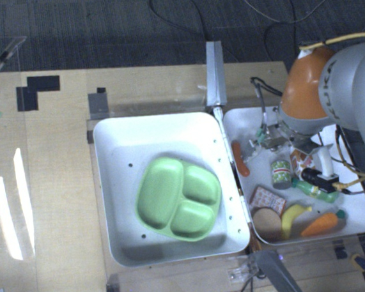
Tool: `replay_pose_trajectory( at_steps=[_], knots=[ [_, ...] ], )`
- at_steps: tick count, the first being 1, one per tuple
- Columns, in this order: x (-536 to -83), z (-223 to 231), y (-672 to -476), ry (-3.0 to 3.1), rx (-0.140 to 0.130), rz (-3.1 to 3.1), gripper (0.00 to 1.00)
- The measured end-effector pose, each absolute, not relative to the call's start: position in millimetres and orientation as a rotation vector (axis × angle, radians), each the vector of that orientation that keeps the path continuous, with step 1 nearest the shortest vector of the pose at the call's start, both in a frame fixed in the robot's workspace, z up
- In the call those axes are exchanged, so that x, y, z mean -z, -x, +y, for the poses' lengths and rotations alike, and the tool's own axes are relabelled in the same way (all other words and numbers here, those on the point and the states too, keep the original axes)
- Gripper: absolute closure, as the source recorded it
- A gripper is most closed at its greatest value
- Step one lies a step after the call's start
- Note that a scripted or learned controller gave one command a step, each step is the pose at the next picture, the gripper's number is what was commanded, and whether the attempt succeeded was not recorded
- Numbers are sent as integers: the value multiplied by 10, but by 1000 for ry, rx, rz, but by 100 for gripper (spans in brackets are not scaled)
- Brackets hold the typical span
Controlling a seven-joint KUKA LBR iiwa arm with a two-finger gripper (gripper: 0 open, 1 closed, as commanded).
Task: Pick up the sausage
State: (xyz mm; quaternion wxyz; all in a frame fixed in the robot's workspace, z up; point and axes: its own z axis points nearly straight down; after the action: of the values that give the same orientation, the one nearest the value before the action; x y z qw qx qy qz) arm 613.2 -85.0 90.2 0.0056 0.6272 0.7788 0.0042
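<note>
Pale wooden bench (pixel 53 206) carries two shallow white bins side by side. In the left bin (pixel 115 142) lies a green three-compartment plastic tray (pixel 178 198). Along the right bin's (pixel 363 220) left wall lies the slim reddish sausage (pixel 238 158), apart from the two-finger gripper (pixel 269 141), which hangs just beside a small green-labelled can (pixel 280 172). Nearer the front lie a yellow banana (pixel 293 217) and an orange carrot (pixel 320 224).
</note>
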Motion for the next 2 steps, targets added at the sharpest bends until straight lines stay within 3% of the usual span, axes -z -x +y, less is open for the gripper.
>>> replay_pose_trajectory(
  at_steps=[1,2],
  knots=[
    [-1558,-916,-6301,-1691,-8,2636,0],
    [-970,-917,-6390,-1474,-6,2766,0]
  ],
)
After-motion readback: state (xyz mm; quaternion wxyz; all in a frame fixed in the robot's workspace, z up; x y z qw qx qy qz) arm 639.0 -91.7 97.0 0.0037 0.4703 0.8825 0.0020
